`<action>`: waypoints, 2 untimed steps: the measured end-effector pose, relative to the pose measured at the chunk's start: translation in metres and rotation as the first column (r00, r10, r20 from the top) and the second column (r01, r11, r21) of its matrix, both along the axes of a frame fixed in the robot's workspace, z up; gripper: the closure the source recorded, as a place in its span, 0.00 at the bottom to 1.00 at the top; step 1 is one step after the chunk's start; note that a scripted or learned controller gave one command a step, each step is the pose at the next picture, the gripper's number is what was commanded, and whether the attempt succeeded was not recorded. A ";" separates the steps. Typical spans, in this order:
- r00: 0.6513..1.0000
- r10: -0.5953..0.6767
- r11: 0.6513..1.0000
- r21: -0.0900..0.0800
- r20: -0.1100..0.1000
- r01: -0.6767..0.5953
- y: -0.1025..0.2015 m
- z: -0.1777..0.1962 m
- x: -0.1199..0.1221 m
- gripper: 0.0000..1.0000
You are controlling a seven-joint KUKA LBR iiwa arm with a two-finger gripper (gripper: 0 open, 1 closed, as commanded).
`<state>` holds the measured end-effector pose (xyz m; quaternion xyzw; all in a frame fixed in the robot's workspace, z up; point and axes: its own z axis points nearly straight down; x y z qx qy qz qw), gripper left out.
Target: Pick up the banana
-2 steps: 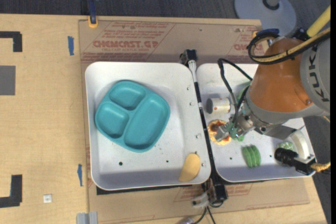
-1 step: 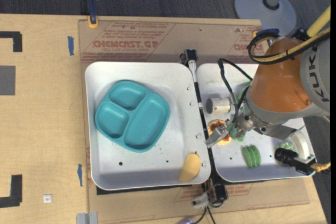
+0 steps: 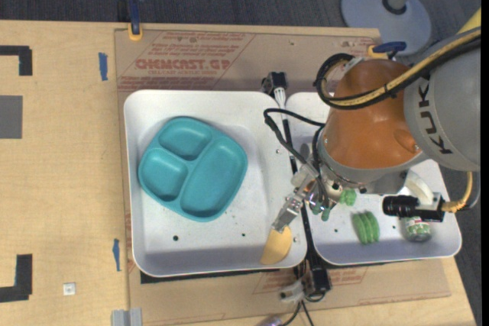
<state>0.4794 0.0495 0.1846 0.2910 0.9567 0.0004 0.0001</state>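
Note:
The banana [image 3: 277, 245], a short yellow piece, lies in the front right corner of the left bin [image 3: 153, 240], against the bin's right wall. My gripper [image 3: 287, 215] hangs directly over the banana's upper end, at or just touching it. Whether it grips the banana is unclear. The orange-banded wrist [image 3: 367, 118] leans over from the right bin [image 3: 382, 254].
A teal divided plate [image 3: 194, 167] takes up the left half of the left bin. The right bin holds a ribbed green item [image 3: 366, 227], a small green piece [image 3: 349, 198], a small round speckled object [image 3: 417, 230] and a white object [image 3: 421, 185].

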 end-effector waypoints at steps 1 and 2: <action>0.987 0.158 0.987 0.000 0.005 -0.158 0.056 -0.097 0.002 0.00; 0.994 -0.107 0.994 -0.015 -0.005 0.107 0.097 -0.098 0.019 0.00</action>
